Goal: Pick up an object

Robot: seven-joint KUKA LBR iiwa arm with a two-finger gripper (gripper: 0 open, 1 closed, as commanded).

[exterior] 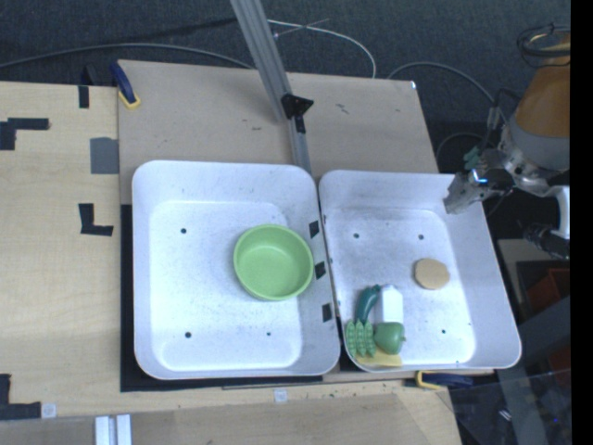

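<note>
The gripper (pixel 460 196) hangs over the far right rim of the right bin (pixel 463 248), with nothing visible in it. Well below it in that bin lies a flat tan disc (pixel 432 273). At the bin's near left corner sits a cluster: a white block (pixel 392 302), a dark green pepper-like piece (pixel 368 301), a round green toy (pixel 389 336) and a knobbly light green piece (pixel 359 339). In the left bin (pixel 185 248) a green bowl (pixel 272 262) stands upright.
A grey pole (pixel 269 54) slants across the bench behind the bins. Cables run over the dark floor at the back. A blue and yellow clamp (pixel 124 85) sits at the bench's far left corner.
</note>
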